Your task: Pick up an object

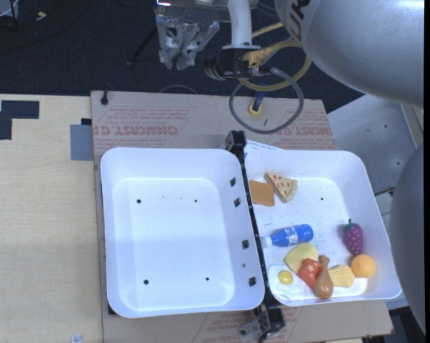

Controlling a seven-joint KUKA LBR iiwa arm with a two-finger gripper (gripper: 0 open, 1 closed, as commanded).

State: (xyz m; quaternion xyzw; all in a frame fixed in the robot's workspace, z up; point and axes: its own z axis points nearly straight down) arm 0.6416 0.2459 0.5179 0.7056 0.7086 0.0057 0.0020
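The arm is hanging high at the far edge of the bench, its gripper (181, 48) sitting above the dark floor beyond the cardboard sheet (201, 120), well clear of both bins, and nothing is showing between its fingers; whether they are spread or closed I cannot tell from where I am standing. By my reckoning the pick is not yet begun: this is looking like the moment of waiting before a reach. All the toys are lying in the right bin (343, 164), well apart from the claw and nearer to me. A waffle slice (281, 186) and an orange slab (261, 192) are resting touching each other near the divider, a blue bottle (291, 235) is lying on its side mid-bin, and a purple grape bunch (353, 237), an orange fruit (363, 266) and a drumstick (323, 279) are crowding the near corner. The left bin (115, 191) is sitting beside it. The next move, I would guess, is calling for a long swing over the right bin and a descent onto something standing alone, the bottle being the likeliest
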